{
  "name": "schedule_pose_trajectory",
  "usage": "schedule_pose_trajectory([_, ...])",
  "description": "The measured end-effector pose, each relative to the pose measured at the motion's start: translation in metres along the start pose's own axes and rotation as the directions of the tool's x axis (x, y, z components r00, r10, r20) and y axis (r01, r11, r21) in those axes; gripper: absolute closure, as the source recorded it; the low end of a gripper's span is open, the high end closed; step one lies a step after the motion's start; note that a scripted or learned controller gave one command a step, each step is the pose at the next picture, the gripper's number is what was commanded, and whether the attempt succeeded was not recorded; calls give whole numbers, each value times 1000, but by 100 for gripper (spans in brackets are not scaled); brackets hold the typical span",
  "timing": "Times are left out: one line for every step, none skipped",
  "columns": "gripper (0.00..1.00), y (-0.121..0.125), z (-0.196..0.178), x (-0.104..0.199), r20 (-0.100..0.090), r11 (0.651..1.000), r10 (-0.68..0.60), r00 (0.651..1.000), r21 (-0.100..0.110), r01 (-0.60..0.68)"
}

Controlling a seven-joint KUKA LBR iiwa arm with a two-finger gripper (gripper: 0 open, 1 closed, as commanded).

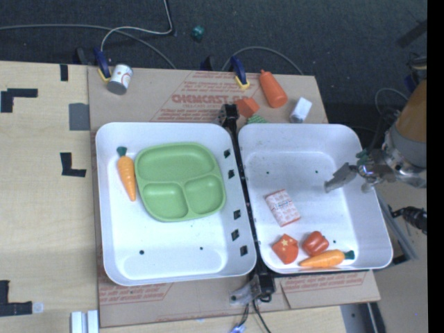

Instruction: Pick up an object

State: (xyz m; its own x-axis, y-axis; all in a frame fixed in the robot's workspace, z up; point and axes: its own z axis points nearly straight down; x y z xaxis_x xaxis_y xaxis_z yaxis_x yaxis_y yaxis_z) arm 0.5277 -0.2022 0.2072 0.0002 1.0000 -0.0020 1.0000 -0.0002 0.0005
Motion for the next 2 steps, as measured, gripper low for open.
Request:
schedule_pose_trajectory([0, 15, 59, 50, -3, 1000, -2, 1000, 3, 2])
schedule_pose_trajectory([0, -11, 108, 95, -3, 1000, -2, 1000, 4, 2])
